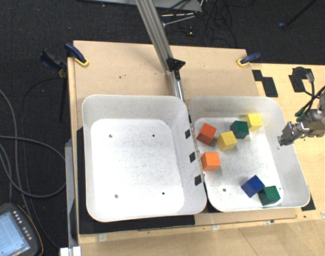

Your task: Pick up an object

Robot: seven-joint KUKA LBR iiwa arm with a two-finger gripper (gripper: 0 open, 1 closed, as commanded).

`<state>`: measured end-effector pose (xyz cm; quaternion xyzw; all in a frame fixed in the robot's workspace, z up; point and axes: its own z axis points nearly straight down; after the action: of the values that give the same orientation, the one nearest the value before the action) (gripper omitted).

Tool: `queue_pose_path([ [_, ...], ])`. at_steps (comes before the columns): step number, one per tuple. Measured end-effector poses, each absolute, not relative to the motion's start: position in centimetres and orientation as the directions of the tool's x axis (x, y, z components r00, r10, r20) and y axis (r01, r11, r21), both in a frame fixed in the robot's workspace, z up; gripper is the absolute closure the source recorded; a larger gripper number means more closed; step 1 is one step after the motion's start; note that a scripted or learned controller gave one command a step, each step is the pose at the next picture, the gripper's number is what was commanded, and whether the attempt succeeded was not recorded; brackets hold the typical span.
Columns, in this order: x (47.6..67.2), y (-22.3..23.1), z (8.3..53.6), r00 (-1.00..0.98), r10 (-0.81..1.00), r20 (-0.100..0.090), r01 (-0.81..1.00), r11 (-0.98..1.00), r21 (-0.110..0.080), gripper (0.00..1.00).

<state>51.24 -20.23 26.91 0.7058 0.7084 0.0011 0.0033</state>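
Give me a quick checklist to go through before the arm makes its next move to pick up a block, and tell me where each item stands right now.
1. Blocks available in the right bin: ok, seven lie there.
2. Gripper near the blocks: ok, it sits at the bin's right rim.
3. Gripper free of any block: ok, nothing shows between its fingers.
4. Finger opening: cannot tell, too small and blurred.
5. An isolated target: ok, the lower orange block stands apart from the others.
6. Crowded targets: not ok, the blue block touches the green block near the bin's corner.
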Motion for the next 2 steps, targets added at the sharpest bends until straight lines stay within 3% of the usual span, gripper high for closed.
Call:
queue_pose_path([
  [2, 52.6, -9.2, 25.8, -0.01, 1.0, 0.002, 1.0, 0.01, 0.001, 1.0],
])
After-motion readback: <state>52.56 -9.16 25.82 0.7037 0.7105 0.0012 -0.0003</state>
